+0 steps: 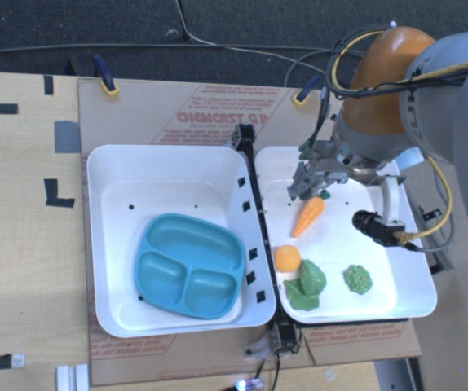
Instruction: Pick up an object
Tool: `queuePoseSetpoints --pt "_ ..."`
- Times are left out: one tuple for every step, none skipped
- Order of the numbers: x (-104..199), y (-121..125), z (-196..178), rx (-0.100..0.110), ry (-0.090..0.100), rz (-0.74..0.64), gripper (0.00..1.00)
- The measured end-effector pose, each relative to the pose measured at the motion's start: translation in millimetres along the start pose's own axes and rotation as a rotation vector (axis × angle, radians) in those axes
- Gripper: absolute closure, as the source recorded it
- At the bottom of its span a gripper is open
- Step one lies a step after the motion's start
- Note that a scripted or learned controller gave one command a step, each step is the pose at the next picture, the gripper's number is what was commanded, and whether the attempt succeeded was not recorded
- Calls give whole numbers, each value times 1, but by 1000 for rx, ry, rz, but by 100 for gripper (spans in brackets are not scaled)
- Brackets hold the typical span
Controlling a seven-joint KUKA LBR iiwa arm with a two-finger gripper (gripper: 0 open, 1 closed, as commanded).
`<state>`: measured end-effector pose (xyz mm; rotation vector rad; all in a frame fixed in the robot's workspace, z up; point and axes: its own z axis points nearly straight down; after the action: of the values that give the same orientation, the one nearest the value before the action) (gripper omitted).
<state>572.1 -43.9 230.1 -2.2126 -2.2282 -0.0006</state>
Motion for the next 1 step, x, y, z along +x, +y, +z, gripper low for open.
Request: queuePoseSetpoints --pt "57 13 -7 0 1 -1 100"
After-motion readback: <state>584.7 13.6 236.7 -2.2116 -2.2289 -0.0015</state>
